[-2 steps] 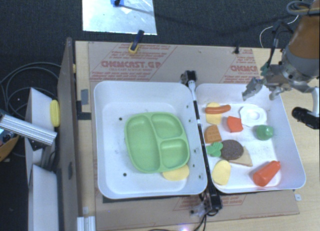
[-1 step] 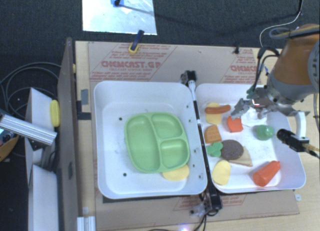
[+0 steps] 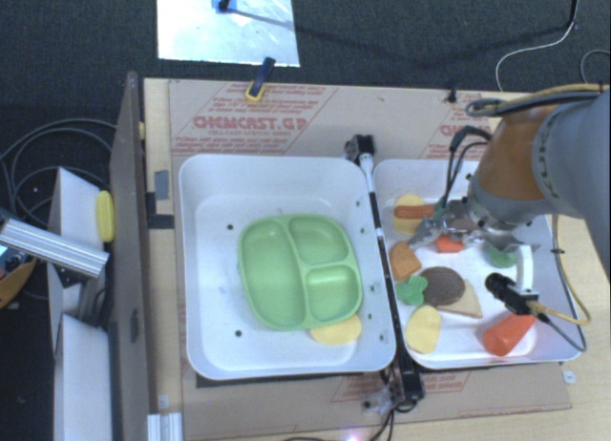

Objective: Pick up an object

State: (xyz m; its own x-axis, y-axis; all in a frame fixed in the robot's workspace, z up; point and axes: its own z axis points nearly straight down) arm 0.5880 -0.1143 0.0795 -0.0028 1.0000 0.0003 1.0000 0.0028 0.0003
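While my gripper (image 3: 441, 231) hangs low in the right bin (image 3: 458, 357), an orange piece (image 3: 449, 245) lies just beneath it, beside the brown disc (image 3: 443, 284). Its long axis I cannot judge, nor how wide I stand.

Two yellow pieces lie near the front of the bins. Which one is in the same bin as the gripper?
The yellow piece in the right bin, below the brown disc. The other yellow piece lies in the left bin, tucked against the green tray.

Bright even light; soft focus; faint shadows.
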